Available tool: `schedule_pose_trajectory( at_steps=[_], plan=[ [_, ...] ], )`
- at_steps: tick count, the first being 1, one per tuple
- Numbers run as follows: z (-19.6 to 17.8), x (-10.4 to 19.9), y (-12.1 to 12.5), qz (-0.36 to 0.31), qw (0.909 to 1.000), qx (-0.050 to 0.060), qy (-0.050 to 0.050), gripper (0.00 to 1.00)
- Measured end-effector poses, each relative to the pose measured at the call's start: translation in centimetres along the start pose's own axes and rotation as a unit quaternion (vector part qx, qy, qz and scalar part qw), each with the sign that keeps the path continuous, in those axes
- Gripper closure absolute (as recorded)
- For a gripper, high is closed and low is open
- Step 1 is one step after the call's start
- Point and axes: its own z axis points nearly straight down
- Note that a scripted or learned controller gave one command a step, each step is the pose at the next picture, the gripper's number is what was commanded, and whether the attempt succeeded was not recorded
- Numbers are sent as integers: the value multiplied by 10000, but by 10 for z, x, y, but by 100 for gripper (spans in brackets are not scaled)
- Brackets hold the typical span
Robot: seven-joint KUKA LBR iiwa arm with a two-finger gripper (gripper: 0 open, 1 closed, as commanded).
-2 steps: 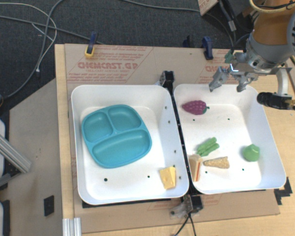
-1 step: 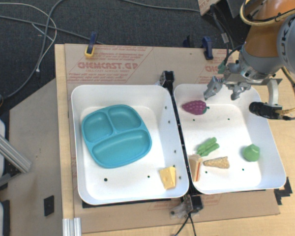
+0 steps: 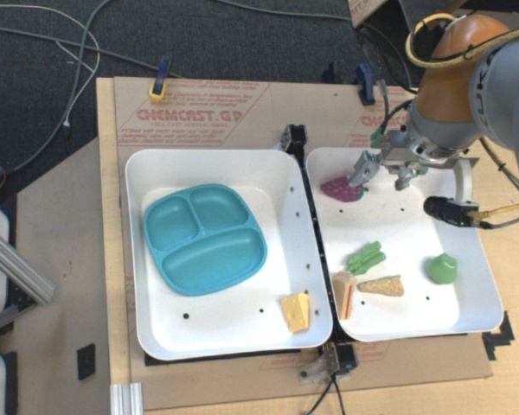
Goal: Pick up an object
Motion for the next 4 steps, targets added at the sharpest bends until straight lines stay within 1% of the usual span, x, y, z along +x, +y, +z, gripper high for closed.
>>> schedule_pose_trajectory(
  at_steps=[1, 2, 3, 4],
  plan=[
    [50, -2, -10, 3, 10000, 7, 2, 0],
    [35, -2, -8, 2, 10000, -37, -3, 100],
    [-18, 9, -6, -11, 10000, -67, -11, 100],
    [-73, 9, -4, -8, 10000, -72, -13, 100]
  ],
)
